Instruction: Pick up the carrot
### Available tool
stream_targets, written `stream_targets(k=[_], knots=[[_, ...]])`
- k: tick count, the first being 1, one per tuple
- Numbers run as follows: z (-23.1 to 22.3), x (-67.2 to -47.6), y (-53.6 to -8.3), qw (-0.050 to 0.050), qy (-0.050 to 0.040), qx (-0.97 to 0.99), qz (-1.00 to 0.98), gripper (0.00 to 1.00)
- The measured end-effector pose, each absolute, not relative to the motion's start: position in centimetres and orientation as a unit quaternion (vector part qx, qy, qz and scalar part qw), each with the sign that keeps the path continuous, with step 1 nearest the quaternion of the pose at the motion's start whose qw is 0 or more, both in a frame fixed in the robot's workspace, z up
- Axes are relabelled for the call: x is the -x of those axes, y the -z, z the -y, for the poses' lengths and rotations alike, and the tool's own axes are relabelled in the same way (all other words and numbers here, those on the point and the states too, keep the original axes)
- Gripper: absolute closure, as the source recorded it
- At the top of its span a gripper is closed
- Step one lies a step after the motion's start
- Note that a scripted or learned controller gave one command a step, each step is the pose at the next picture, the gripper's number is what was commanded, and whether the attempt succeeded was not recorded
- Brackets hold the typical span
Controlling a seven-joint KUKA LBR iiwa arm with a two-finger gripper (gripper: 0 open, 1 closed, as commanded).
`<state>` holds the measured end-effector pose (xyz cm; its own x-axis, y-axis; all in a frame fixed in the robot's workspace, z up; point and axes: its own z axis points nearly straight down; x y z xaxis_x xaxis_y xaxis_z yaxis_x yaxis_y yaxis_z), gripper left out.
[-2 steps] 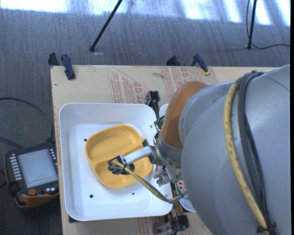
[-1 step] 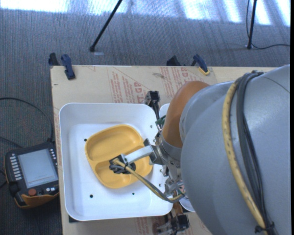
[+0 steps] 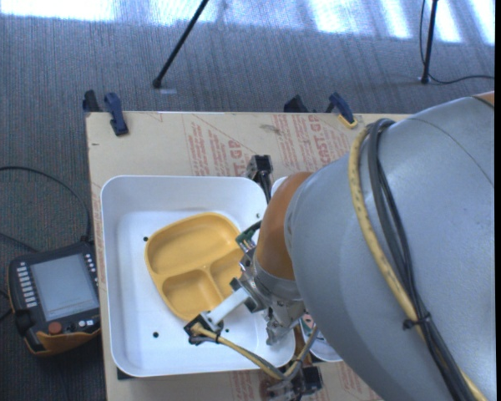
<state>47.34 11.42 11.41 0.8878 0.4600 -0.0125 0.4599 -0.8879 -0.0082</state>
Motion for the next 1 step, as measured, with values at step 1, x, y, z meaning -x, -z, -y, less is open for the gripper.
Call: stream_targets(k=[1], knots=[[-14.14, -59.96, -8.79, 0.000, -0.0025, 0.988, 0.155, 0.00]])
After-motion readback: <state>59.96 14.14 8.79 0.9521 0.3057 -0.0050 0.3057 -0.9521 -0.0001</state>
